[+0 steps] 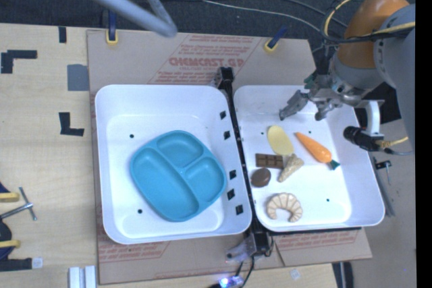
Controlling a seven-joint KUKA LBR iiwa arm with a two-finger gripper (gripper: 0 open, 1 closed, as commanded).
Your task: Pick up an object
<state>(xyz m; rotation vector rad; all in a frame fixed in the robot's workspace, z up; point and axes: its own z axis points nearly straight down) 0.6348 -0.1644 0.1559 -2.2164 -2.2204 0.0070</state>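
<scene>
My gripper [307,110] hangs open over the upper part of the right bin [260,99], its two dark fingers spread with nothing between them. Below it lie an orange carrot [315,148], a pale yellow oblong piece [279,140], a brown chocolate bar [268,160], a beige wedge [291,167], a round brown piece [260,177] and a croissant [285,206]. The carrot and the yellow piece are the nearest to the fingers, a short way toward the front.
The left bin [115,111] holds a blue divided plate [177,174]. A black divider [229,138] runs between the bins. The arm's orange band [378,13] and grey wrist sit at the right, with cables across the back.
</scene>
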